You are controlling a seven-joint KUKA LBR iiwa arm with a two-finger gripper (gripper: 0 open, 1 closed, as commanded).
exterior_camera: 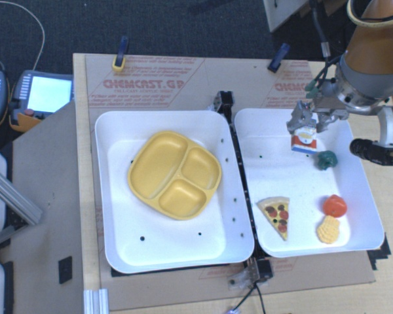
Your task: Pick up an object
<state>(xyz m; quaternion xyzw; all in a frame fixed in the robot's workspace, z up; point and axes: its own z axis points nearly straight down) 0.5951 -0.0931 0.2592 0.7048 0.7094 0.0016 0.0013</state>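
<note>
The arm [373, 38] comes in from the upper right corner. Its grey body carries a wide orange band, and below the band a grey wrist ring points down and to the left. From the wrist some thin cables hang along the side. The pincer [306, 124] sits at the end, low and well left of the orange part. Its metal fingers [296, 122] point downward. Whether they are apart or together, I cannot tell from this slanted look.
</note>
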